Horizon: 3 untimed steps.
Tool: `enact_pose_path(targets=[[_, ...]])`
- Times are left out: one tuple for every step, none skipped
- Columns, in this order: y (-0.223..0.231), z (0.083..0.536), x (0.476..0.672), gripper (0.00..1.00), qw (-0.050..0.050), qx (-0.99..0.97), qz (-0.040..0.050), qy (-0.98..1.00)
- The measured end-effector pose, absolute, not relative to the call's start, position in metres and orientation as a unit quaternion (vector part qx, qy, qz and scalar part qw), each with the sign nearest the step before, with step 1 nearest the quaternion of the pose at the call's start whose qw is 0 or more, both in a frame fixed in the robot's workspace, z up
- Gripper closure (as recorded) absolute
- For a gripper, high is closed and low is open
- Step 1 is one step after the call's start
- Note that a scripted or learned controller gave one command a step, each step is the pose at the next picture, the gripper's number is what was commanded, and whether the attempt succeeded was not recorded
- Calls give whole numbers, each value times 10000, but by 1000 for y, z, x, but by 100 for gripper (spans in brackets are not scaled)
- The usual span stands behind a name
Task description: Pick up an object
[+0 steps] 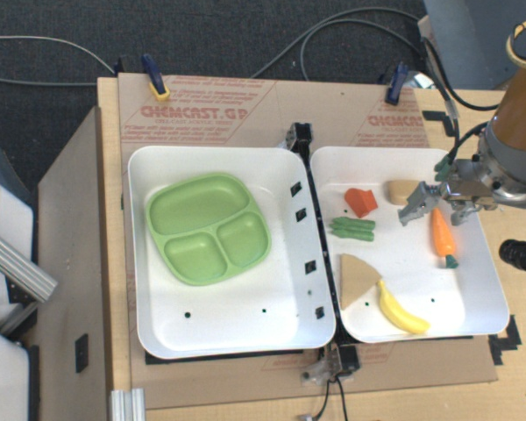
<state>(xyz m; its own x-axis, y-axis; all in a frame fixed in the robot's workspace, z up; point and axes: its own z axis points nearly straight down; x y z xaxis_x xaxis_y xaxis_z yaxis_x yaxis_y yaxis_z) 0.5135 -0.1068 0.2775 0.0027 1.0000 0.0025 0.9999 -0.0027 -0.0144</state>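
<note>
1. Bins sit side by side on the bench: the left bin [158,314] holds a green divided plate [209,228], and the right bin [473,310] holds several toy foods.
2. Arm [513,130] reaches in from the right edge of the view, its orange band above the grey wrist, and the gripper [437,207] hangs over the upper right part of the right bin.
3. Gripper fingers are spread apart, one pointing down-left toward the middle of the bin and the other down near the carrot; nothing sits between them, so the gripper is released and holds nothing.
4. Carrot [443,238], orange with a green end, lies lengthwise just below the gripper, close to the right wall of the bin.
5. Tan bread-like piece [401,191] lies just left of the gripper, partly hidden by it.
6. Red-orange block [361,202] lies left of the tan piece, and green beans [352,228] lie just below the block.
7. Tan wedge [358,281] lies at the left side of the right bin near the divider, with a yellow banana [398,311] touching or just beside its lower right corner.
8. Cables [351,33] run across the dark floor behind the bench.
</note>
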Motion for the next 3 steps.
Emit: enact_pose_path(targets=[[-107, 283, 515, 0, 12, -7071, 5, -7071], [-109, 239, 521, 0, 38, -7075, 18, -7067], [-97, 185, 520, 0, 47, -7072, 21, -7070]])
